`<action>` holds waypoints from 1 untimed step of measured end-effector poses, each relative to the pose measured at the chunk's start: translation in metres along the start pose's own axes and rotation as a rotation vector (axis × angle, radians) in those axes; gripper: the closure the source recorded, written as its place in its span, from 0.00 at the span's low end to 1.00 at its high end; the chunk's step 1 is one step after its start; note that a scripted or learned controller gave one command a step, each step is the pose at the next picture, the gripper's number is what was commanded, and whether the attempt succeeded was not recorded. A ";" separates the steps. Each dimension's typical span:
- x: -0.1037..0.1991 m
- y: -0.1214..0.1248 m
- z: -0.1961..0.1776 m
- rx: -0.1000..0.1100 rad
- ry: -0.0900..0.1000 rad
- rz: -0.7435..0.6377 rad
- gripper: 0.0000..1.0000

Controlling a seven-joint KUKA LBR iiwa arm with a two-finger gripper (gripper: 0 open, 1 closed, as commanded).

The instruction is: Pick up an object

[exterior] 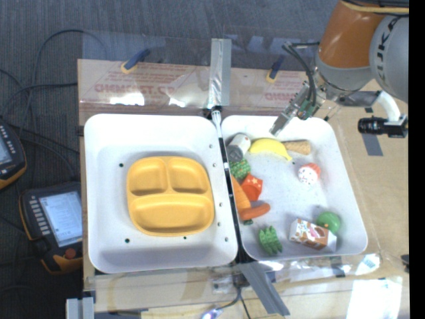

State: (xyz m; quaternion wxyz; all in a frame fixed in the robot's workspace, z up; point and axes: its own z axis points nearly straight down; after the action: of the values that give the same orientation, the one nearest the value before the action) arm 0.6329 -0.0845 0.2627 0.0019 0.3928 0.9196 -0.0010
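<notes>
**Bins side by side, gripper above far edge of right bin**

Devices first, at far left on the floor: a dark handheld unit w/ screen (54, 216) and part of another one (10, 153) above it, cables running around.

Left bin (99, 244) is white and shallow. In its middle lies a yellow divided tray (170, 195), w/ two small compartments at the top and one long compartment below.

Between the bins goes a grey metal strip (220, 68), from the far side down to the divider.

Right bin (352, 224) holds the objects. Along its left wall: a grey-white round item (237, 145), then a green leafy piece (240, 169), a red piece (252, 189) just below, an orange carrot-like piece (240, 194) touching the wall, and a red-orange sausage-like item (255, 211). Near the front sits a green bumpy toy (269, 239). At the far side a yellow banana (270, 148) lies flat, w/ a tan wafer-like piece (298, 147) just beside its right end. Right of centre is a white ball w/ red marks (308, 173). At front right, a small printed carton (311, 234) lies on its side, touching a green ball (329, 222).

Gripper (281, 124) hangs above the bin's far rim, just beyond the banana, tilted and pointing down-left; nothing is between its fingers, and if they are open or closed I cannot tell. Grey arm w/ orange band (350, 25) comes from upper right.
</notes>
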 end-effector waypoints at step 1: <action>0.033 0.061 -0.007 0.001 0.002 0.067 1.00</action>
State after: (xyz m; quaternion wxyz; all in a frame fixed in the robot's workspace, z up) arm 0.6539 -0.0186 0.2694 0.0010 0.4233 0.9060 -0.0008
